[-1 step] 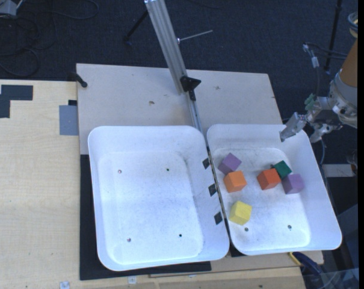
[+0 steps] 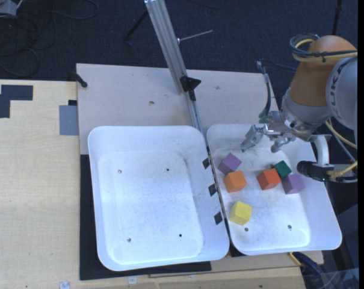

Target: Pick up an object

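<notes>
Six small blocks lying loose in the right-hand shallow white bin, none lifted, so the pick judged barely begun: approach under way, grasp and lift all left to do. Two-finger gripper hanging above the far part of that bin, fingers spread apart with nothing between them, below the grey arm with its orange band. Taking the orange cube near the bin's left wall as landmark: small purple cube just beyond it and nearly touching; yellow cube nearer the camera, a little apart; red-orange cube to its right, across a short gap; dark green cube just past that red-orange one, up against it; pale purple cube farthest right, beside the green. Gripper itself beyond and to the right of the landmark, roughly between the small purple cube and the green one but farther back, touching neither. Closest candidates by position probably the purple and the red-orange. Left-hand shallow white bin, left of the landmark across the shared rims, showing bare speckled floor with a few dark dots.
</notes>
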Controlling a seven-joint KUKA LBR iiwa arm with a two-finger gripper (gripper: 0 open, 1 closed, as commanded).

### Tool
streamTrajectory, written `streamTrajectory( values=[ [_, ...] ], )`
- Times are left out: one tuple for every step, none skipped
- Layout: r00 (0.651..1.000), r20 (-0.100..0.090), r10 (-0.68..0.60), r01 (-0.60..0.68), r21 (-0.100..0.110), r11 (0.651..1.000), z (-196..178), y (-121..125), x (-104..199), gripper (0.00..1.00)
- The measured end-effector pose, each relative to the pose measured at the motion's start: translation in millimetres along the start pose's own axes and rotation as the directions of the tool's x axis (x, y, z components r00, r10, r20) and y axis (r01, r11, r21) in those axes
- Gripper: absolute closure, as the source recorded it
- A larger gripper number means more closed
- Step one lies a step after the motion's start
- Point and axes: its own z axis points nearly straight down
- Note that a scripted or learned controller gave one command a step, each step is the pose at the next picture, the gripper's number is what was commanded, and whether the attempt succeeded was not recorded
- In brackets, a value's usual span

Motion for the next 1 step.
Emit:
streamTrajectory(
  values=[
    [1.0, 0.002, 0.003, -0.003, 0.001, 1.0, 82.5, 29.8, 21.5, 0.0]
  ],
)
